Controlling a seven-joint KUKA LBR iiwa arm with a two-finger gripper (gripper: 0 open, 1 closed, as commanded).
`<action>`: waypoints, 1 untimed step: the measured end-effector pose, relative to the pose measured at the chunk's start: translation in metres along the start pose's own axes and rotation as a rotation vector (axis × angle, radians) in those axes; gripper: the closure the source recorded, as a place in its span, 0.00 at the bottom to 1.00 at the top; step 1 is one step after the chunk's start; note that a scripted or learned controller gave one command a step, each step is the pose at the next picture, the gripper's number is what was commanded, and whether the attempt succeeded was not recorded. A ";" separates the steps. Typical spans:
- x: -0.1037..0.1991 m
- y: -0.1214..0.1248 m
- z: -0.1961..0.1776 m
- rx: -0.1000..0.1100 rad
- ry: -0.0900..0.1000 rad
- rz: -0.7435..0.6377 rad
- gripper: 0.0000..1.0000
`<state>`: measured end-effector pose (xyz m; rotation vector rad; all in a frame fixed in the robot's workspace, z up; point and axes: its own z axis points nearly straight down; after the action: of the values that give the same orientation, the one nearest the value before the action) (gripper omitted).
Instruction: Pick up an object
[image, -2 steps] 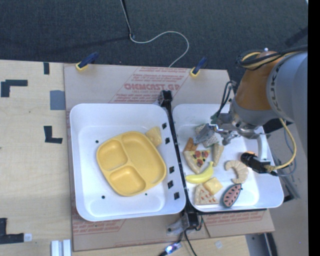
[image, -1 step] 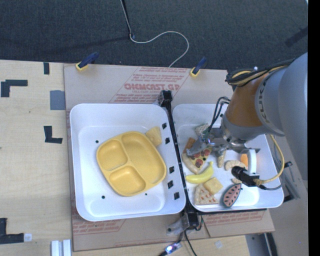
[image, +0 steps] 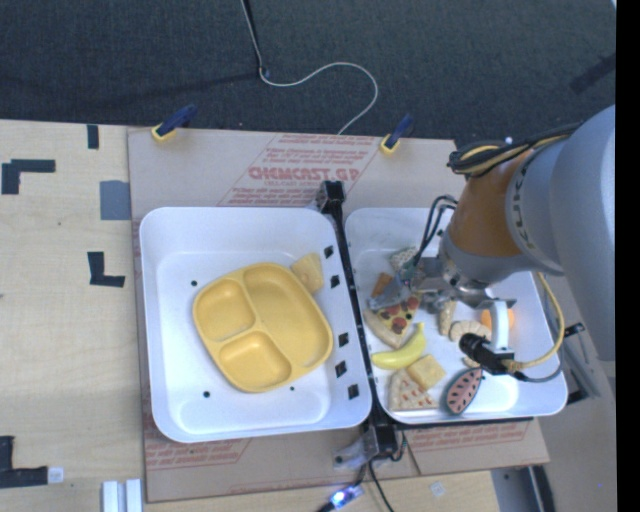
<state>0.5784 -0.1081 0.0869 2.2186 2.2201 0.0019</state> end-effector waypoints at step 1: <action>0.003 0.004 -0.014 -0.009 0.005 -0.002 1.00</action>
<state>0.5820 -0.1049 0.1007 2.2140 2.2207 0.0174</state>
